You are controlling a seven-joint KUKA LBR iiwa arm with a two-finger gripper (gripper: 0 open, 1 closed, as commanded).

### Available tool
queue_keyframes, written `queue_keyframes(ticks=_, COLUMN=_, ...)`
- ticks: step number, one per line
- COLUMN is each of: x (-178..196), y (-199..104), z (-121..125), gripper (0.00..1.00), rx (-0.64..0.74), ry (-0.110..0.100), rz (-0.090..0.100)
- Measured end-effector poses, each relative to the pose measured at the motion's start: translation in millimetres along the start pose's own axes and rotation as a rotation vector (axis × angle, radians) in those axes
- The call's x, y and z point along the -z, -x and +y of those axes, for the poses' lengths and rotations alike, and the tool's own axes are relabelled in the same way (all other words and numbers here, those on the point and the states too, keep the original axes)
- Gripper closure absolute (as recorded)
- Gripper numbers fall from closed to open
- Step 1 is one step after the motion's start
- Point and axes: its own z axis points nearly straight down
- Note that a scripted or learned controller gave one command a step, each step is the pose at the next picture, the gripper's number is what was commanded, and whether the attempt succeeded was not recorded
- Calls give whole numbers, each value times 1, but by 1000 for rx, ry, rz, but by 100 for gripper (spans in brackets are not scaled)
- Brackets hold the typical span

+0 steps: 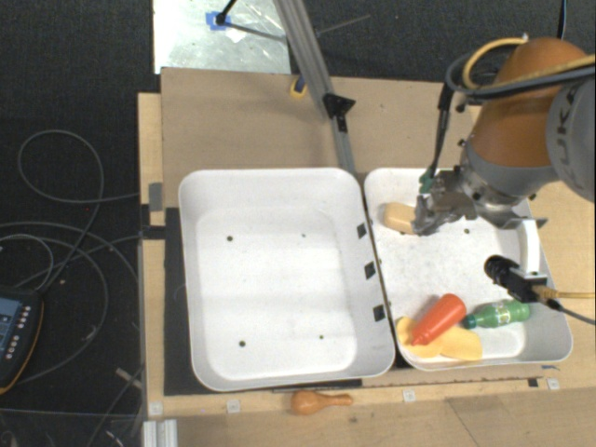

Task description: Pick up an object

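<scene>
Reaching: gripper (426, 220) low in right bin (559, 347), at about 11 o'clock of the bin floor, touching or just beside beige block (399, 218)
Grip state: cannot tell, the tip is too small and dark to read
Task object: likely the beige block, lying on the floor near the divider wall, on the 9 o'clock side of the gripper
Progress: nothing visibly lifted; judged as approach or grasp try, pick not yet done, lift left
Other items: orange carrot (439, 318), green bottle (496, 316), yellow piece (449, 345) clustered at 6 o'clock of the right bin
Left bin (200, 194): bare floor
Off-bin: small orange item (317, 400) on bench at 6 o'clock
Edges: block near the bin's 10 o'clock corner, walls crowd it
Room: open floor mid-bin toward 4 o'clock; straight up looks free
</scene>
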Motion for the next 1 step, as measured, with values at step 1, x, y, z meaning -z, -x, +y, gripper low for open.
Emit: queue_keyframes(ticks=1, x=0, y=-58, z=-9, gripper=100, rx=1, ry=-1, rz=1)
